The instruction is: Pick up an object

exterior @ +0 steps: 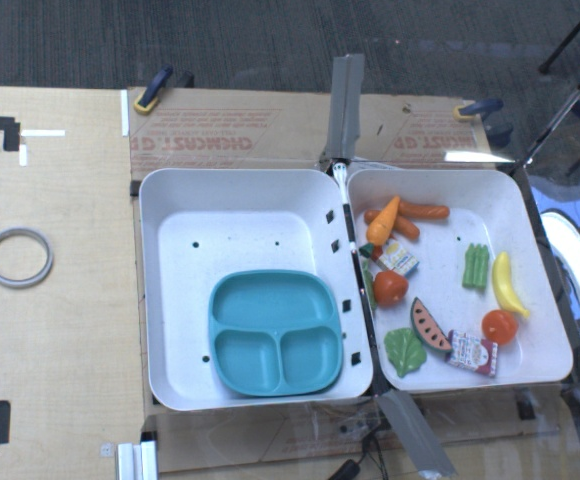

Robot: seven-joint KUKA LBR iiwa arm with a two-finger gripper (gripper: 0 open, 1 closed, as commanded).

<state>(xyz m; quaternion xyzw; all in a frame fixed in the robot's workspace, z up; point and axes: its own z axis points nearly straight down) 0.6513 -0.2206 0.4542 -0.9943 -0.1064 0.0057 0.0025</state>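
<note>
Hand: open or clenched, cannot tell from this view.
Landmark: the watermelon slice (430, 326), red with a green rind, lies in the near half of the right bin (532, 230), and everything is placed from it.
Leaf: a green leafy toy (405, 351) lies just left of the watermelon slice, a touch nearer the camera, edges close or touching.
Red carton: a small red-and-white carton (472, 353) lies flat just right of the slice.
Tomato: a red tomato (499, 326) sits right of the slice, just beyond the red carton.
Banana: the yellow banana (508, 285) lies to the slice's right and further back, just above the tomato.
Green beans: a green bundle (477, 266) lies behind the slice and slightly right, beside the banana.
Round red fruit: a second red piece (390, 287) sits just left of the slice and behind it, close to the bin's left wall.
Yellow carton: a little pale carton (400, 259) sits behind that red fruit.
Carrot: the orange carrot (383, 222) is well behind the slice, tilted, near the back left corner.
Sausage: an orange-red stick (422, 210) lies behind the slice, just right of the carrot.
Teal plate: a three-section plate (275, 333) lies well left of the slice, in the left bin (146, 268).
Tape roll: a grey ring (15, 280) lies far left of the slice, on the worktop (60, 368).
</note>
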